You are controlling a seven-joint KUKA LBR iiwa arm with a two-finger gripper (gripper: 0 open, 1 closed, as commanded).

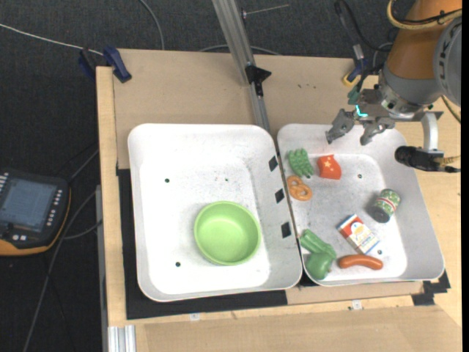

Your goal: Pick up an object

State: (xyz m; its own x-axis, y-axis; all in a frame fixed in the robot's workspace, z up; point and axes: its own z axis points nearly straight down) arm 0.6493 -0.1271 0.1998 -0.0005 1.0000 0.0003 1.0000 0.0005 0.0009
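My gripper (357, 132) hangs open over the far edge of the right bin (410, 189), with nothing between its fingers. Below and left of it lies a red strawberry-like toy (330, 167). A leafy green toy (300, 162) and a brown pretzel (299, 190) sit near the bin's left wall. A green and white can (385, 204) lies at the right. A red and white box (358, 235), a red sausage (360, 262) and a green pepper (317, 253) lie along the near side.
The left bin (161, 196) holds a light green bowl (227, 232). A metal post (236, 35) slants up between the bins at the back. Cables trail over the dark floor, and a control pendant (29, 211) lies at the far left.
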